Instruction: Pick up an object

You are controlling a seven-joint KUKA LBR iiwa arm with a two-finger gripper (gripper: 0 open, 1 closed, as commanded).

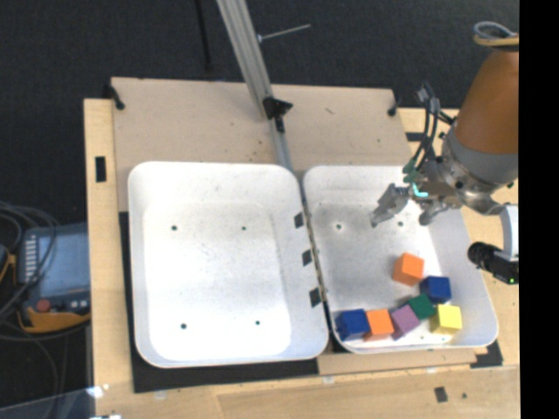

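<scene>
Tool hangs over the upper part of the right bin, fingers spread apart with nothing between them; the blocks lie well below it, the orange block alone nearest, with blue, green, yellow, purple, a second orange and a second blue crowded along the bin's lower edge. Judged small, light, rigid cubes, probably smooth-faced: best taken across two opposite flat faces, the lone orange block offering free sides. Fingertips are blurred, and the arm is cut off at the right; left bin on the counter carries no blocks
</scene>
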